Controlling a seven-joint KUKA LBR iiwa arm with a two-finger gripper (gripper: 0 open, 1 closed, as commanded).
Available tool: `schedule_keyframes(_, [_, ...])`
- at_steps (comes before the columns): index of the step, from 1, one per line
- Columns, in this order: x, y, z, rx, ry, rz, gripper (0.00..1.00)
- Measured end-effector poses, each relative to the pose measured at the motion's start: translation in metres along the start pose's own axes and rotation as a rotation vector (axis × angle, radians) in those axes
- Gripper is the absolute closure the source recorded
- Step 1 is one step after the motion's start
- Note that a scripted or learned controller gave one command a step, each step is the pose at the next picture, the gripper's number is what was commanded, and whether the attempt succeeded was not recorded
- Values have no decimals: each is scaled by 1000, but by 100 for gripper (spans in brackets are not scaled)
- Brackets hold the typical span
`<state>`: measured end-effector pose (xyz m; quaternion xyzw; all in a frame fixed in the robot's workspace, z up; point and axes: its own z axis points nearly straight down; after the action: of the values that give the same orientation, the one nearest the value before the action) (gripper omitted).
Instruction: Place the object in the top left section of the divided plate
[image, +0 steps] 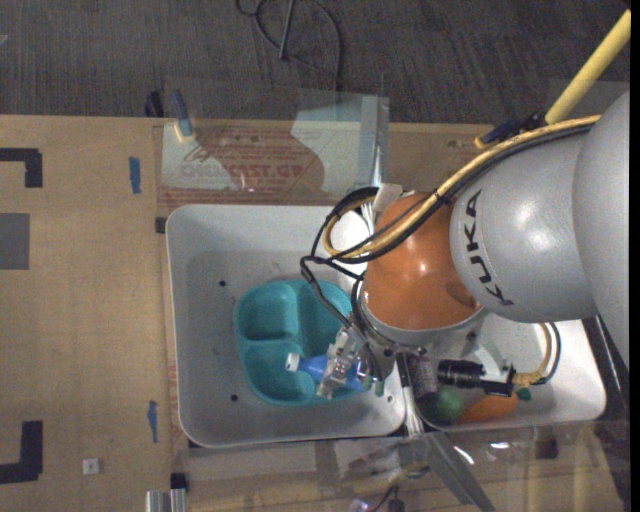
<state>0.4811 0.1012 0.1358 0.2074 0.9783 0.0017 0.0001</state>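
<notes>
A teal divided plate (262, 322) lies in the left white bin (200, 300), right of its middle. My gripper (338, 375) hangs over the plate's lower right part, below the arm's orange band. A small blue object with a white tip (306, 365) sticks out to the left from between its fingers, and the gripper is shut on it. The white tip sits over the ridge between the plate's sections. The arm hides the plate's right side.
The right bin (585, 400) holds a green item (447, 403) and an orange item (490, 408) near its front edge, beside the arm's black cables. A white rounded thing (346, 232) peeks out behind the wrist. Brown bench surface lies to the left.
</notes>
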Motion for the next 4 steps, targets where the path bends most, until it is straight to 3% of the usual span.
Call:
schedule_keyframes(1, [-5, 13, 26, -13, -32, 101, 100])
schedule_keyframes(2, [5, 24, -67, 3, -2, 20, 100])
schedule_keyframes(3, [-23, -55, -48, 4, 1, -235, 100])
schedule_keyframes(4, [-7, -18, -99, 2, -3, -303, 100])
